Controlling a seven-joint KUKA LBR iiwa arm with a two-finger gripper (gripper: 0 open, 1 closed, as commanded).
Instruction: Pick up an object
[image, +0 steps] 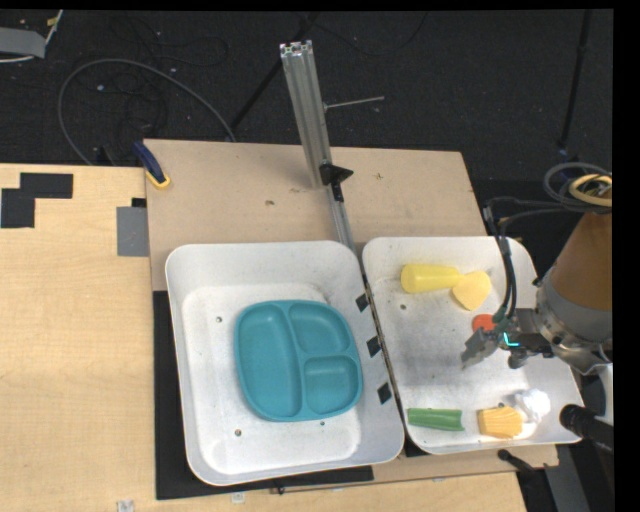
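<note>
Closest to the camera, along the bottom of the right bin (440, 300), there's a small green piece (435, 419) lying flat, and just right of it an orange-yellow chunk (500, 423) with something white (530, 405) tucked beside it in the lower right corner.

A bit further up, at the right side of the frame, the arm (585, 280) comes in and the end effector (487, 345) hangs over the middle-right of that bin. Its dark fingers (478, 347) point left and look slightly parted with nothing between them, so it's released, not gripping anything. A small red-orange thing (483, 323) sits right at it, just above the fingers; can't tell if they're touching.

The left bin (190, 300) fills the lower middle of the frame and has a teal divided tray (297, 358) lying flat in it, three compartments.

Further back in the right bin, near its top edge, a yellow cylinder-ish object (430, 278) lies on its side with a paler yellow lump (472, 291) touching its right end.

Beyond the bins, the tan counter (260, 190) carries a metal post (308, 110) rising toward the top centre, and a blue-and-yellow tool (153, 166) at the upper left corner of the board.
</note>
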